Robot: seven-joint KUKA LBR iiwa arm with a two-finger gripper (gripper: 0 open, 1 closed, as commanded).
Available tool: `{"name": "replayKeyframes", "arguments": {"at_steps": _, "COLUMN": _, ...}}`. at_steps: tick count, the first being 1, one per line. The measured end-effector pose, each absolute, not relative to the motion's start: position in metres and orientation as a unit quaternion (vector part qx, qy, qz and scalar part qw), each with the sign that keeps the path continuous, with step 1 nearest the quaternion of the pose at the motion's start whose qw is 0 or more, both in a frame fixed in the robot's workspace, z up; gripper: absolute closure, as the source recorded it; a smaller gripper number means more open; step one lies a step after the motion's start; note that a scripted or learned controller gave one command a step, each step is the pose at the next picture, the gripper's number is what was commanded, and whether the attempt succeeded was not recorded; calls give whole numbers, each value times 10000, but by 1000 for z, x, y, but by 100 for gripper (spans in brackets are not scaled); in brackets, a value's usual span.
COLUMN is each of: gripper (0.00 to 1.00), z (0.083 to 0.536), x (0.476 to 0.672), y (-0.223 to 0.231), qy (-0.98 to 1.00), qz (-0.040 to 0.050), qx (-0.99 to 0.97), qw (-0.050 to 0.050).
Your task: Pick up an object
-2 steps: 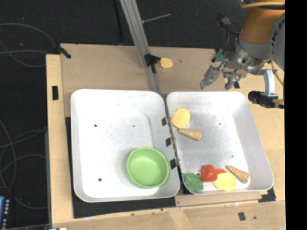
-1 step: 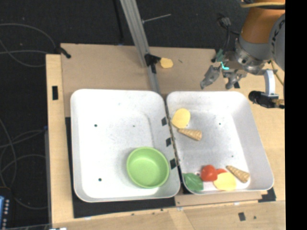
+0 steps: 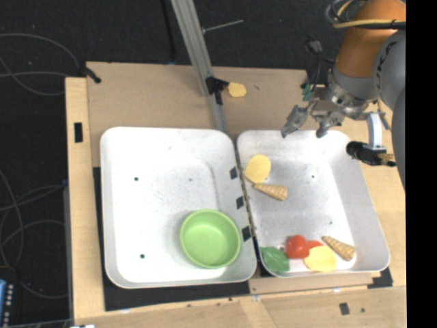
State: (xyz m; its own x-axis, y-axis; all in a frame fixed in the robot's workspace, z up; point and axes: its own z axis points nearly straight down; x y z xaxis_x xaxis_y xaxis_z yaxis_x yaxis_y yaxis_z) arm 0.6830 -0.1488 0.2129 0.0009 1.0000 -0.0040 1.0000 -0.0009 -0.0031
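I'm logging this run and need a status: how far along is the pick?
Nothing looks picked yet. The gripper hangs open over the right bin's far rim, with nothing between its fingers. The yellow piece, cones and red item lie in that bin; the green bowl sits in the left bin. Descent, grasp and lift remain.

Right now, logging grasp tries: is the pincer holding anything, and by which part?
Nothing is held. The pincer hangs open above the right bin's back rim.

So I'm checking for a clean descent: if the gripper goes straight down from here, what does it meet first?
Probably bare floor at the back of the right bin; the open gripper hangs there, though depth is unclear.
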Motion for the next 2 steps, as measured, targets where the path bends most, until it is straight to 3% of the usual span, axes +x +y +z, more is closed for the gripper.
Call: {"name": "replayKeyframes", "arguments": {"at_steps": 2, "gripper": 0, "z": 107, "x": 681, "y": -154, "qy": 7078, "qz": -26, "qx": 7064, "qw": -6}}
